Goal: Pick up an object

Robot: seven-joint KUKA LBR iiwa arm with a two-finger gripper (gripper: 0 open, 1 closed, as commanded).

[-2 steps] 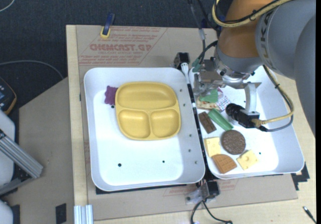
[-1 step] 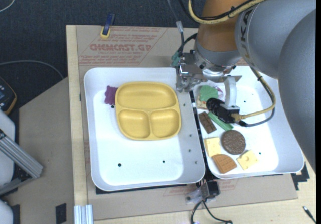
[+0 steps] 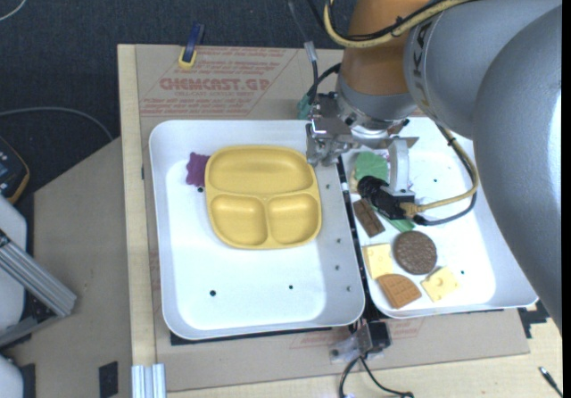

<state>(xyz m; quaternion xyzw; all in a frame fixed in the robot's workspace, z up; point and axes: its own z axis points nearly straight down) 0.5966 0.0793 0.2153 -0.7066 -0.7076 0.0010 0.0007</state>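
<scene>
Hovering low over the right bin [image 3: 500, 285], the gripper [image 3: 361, 145] sits above a green object [image 3: 368, 163] (its grip I cannot tell). Nothing looks lifted yet; the brown disc [image 3: 416, 251] and yellow pieces [image 3: 441, 284] lie untouched nearby.

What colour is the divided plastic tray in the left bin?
Yellow; the three-compartment plastic tray shows plainly in the overhead camera view.

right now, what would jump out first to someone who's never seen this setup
The big grey arm with its orange band fills the upper right, its gripper hanging over the right bin near its left wall. Next comes the yellow divided tray lying in the left bin, a small purple thing tucked at its left edge. Below the gripper sits a cluster of food pieces, among them a round brown cookie.
</scene>
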